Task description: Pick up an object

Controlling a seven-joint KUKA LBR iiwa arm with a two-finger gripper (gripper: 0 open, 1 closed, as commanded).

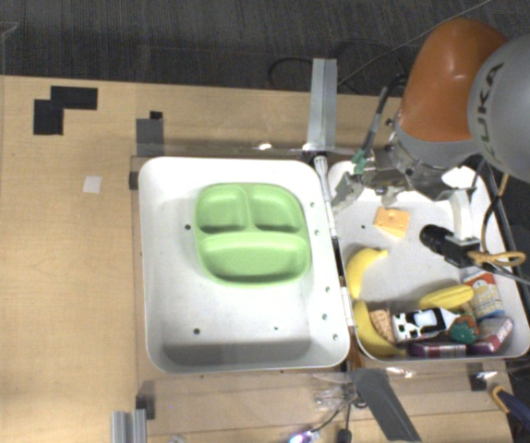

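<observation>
My gripper (346, 185) hangs over the far left corner of the right bin (522, 335), close to the wall between the two bins. Nothing shows between its tips. A small orange-yellow wedge (392, 221) lies on the bin floor just right of and below the gripper, apart from it. A yellow banana (361, 270) lies against the left wall farther toward the front. The front of the bin holds a heap: a second banana (373, 329), a yellow piece (445, 296), a black-and-white box (422, 321), a small bottle (487, 298) and a purple pen (436, 349).
The left bin (168, 275) holds a green divided plate (250, 231) lying flat near its far side. A metal post (322, 100) stands behind the wall between the bins. The grey arm with its orange band (445, 72) covers the right bin's far right part.
</observation>
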